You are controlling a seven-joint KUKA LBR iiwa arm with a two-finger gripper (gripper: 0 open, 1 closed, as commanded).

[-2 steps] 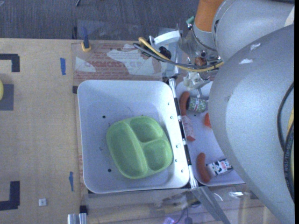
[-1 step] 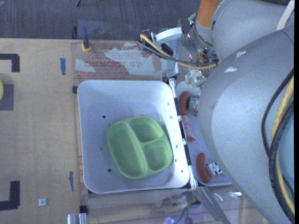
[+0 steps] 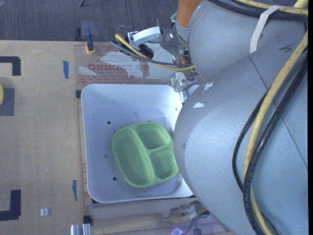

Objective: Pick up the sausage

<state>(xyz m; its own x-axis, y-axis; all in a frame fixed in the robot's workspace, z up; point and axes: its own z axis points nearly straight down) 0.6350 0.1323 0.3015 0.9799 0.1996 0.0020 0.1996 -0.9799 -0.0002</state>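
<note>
Bench (image 3: 39,131) on the left, then the white bin (image 3: 98,106) with a green tray (image 3: 144,153) lying tilted in it, three pockets and all of them look bare to me. My arm (image 3: 234,131) covers the bin's right side, so honestly I can't tell where the sausage lies, which way its long axis runs, or whether my jaws are apart or together.

Even bright light, soft shadows, slight glare on arm (image 3: 234,131), mild overall blur
</note>
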